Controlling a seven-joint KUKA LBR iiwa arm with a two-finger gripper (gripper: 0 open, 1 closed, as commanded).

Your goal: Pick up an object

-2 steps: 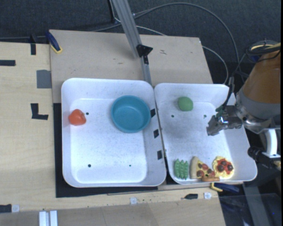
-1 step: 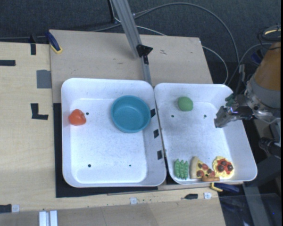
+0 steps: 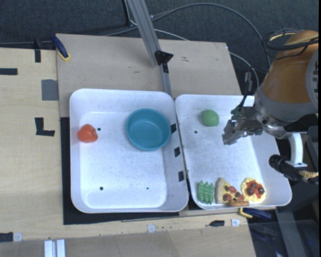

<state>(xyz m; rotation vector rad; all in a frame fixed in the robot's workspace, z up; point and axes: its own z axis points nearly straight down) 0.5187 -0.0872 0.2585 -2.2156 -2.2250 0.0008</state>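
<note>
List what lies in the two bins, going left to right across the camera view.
Orange ball → blue bowl → green ball → pincer → pizza round.

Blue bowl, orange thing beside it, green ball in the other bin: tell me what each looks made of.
Blue bowl: likely plastic, smooth with a soft sheen and one even colour. Orange thing: probably moulded plastic or rubber, uniform colour; too small to tell more. Green ball: matte, slightly dull surface, perhaps foam, rubber or soft plastic; the view leaves it open.
</note>
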